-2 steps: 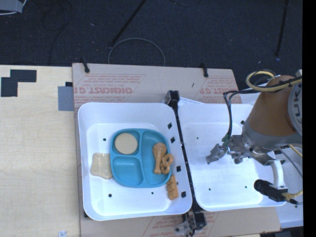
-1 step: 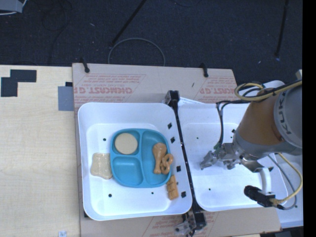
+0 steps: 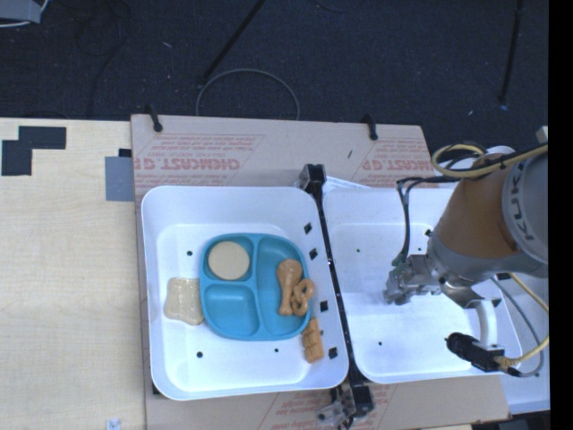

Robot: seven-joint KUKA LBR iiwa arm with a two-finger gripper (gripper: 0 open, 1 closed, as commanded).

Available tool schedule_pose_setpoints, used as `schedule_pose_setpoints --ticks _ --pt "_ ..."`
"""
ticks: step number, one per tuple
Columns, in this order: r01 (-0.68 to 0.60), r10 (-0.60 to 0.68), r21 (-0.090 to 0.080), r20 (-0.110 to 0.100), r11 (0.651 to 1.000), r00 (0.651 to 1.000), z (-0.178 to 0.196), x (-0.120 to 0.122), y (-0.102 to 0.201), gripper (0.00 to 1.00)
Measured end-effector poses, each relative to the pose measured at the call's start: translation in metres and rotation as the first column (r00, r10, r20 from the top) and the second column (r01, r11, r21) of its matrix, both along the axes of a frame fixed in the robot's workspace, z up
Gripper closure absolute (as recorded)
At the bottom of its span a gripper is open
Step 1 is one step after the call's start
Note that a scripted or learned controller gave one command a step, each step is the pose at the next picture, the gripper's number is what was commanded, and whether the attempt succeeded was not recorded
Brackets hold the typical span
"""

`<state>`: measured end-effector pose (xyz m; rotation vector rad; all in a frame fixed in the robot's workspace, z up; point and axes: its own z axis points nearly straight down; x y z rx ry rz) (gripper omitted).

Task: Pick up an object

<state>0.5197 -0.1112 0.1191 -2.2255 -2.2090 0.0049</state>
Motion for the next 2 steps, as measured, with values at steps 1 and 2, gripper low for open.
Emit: schedule_pose_setpoints --ticks 1,2 --pt "-0.008 0.008 -0.002 0.008 1.000 1.000 0.047 0.009 -0.001 1.00" --pt "-0.007 0.008 -0.002 0.008 1.000 1.000 0.089 0.006 -0.002 1.00"
